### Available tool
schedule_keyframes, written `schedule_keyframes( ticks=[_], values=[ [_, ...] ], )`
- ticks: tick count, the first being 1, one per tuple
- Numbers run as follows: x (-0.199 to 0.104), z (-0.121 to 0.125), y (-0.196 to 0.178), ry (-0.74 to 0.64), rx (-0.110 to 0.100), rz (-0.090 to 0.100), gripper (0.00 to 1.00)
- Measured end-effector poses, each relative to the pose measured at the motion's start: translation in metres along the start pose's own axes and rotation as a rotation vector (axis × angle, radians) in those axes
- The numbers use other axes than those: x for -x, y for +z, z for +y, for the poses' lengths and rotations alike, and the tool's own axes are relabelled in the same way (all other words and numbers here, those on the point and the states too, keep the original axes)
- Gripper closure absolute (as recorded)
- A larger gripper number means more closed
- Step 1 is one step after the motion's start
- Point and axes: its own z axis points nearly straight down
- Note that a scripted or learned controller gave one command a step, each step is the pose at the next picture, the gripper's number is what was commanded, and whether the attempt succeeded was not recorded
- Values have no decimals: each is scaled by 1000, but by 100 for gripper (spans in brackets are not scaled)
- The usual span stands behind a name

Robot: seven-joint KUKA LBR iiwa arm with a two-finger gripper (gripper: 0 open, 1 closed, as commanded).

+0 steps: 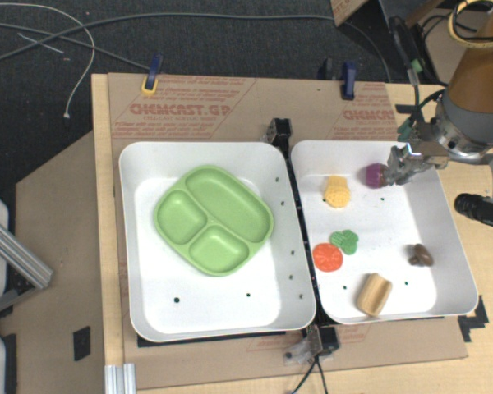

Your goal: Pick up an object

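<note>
My gripper (pixel 394 173) hangs over the far right part of the right bin (pixel 394 228), right beside a small purple object (pixel 373 175) that sits just left of its tips. A yellow piece (pixel 337 192) lies to the left of that. Near the bin's middle sit a green piece (pixel 343 240) and a red-orange round piece (pixel 328 258). A tan cylinder (pixel 374 293) rests near the front, and a small brown object (pixel 420 256) lies at the right side. The purple object touches or nearly touches the gripper; I cannot tell which.
The left bin (pixel 148 286) holds a green divided plate (pixel 214 219). A black clamp (pixel 278 130) sits between the bins at the back. Cardboard (pixel 230 97) underlies both bins, with blue clips (pixel 153 72) at its far edge. Cables run at the upper right.
</note>
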Motion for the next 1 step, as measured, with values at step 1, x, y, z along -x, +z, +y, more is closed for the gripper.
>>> schedule_keyframes(
  ticks=[1],
  values=[
    [-50,-19,-2,-4,-10,5,100]
  ],
)
